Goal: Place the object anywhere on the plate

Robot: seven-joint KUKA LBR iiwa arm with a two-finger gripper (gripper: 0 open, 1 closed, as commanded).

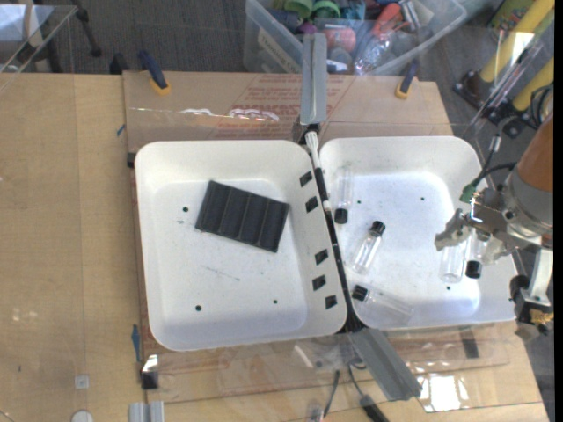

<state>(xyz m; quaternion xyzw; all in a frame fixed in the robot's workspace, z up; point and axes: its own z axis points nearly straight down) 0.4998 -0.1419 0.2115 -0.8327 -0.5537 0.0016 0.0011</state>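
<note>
A black ridged plate (242, 215) lies flat in the left bin (158, 315), towards its back. Several clear vials with black caps lie in the right bin (413, 161): one (342, 193) by the divider, one (367, 246) in the middle, one (380, 300) at the front. A fourth vial (454, 264) lies near the right wall. My gripper (468, 243) hangs over that fourth vial, fingers spread and open, with nothing visibly pinched between them.
A raised divider with black tabs (318, 236) separates the two bins. A clear tub of coloured toys (352, 7) stands behind the bins. The arm's body and cables (532, 192) crowd the right bin's right edge.
</note>
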